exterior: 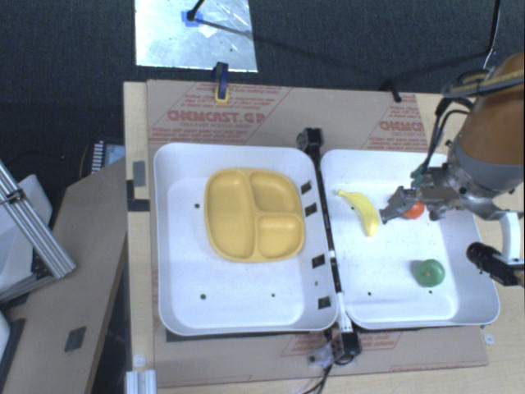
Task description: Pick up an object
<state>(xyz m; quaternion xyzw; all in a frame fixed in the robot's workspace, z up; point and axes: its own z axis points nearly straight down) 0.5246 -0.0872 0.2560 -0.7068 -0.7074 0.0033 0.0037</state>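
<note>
In the right bin (394, 306) lie a yellow banana (361, 210), a green round fruit (428, 272) and a small red-orange object (413, 211). My gripper (402, 204) hangs over the right bin's upper middle, reaching in from the right. Its dark fingers sit right at the red-orange object, which shows partly behind them. The banana lies just left of the gripper, apart from it. The green fruit rests lower right, well below the gripper.
The left bin (184, 302) holds a yellow divided plate (253, 214). A black divider with clips (321, 220) runs between the bins. Cardboard (246, 109) lies under both bins, with a yellow clamp (221, 84) at the back. A metal sheet (195, 21) lies beyond.
</note>
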